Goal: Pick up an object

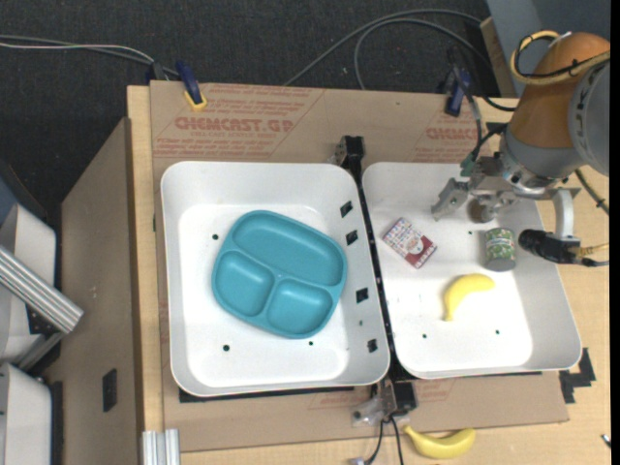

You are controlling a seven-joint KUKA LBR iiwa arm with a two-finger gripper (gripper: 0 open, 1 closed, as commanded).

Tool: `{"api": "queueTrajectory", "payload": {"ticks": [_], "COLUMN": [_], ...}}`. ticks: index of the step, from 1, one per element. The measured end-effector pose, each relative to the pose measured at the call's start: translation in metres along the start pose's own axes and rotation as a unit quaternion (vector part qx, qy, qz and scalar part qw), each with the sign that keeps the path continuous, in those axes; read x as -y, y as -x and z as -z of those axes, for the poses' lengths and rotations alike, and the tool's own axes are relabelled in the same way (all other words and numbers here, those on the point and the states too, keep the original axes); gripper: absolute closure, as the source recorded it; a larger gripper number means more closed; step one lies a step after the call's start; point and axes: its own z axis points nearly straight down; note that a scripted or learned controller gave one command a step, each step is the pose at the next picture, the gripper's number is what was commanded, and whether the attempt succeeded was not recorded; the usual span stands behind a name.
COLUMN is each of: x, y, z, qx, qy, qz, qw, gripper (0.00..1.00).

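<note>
Yellow stands out in the right bin [542, 352]: a banana [467, 292] lying flat at about five o'clock, its long axis running roughly from seven towards one, curve bowed upward. The gripper [472, 196] hovers at the bin's twelve o'clock, fingers apart and gripping nothing (likely poised to descend). A small can [500, 245] and a card packet [410, 241] lie between.
</note>
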Motion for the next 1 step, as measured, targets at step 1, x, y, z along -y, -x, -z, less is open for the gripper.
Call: {"api": "queueTrajectory", "payload": {"ticks": [1], "x": [0.0001], "y": [-0.0008], "z": [-0.0523], "qx": [0.000], "qy": [0.000], "qz": [0.000], "qw": [1.0000], "gripper": [0.00]}}
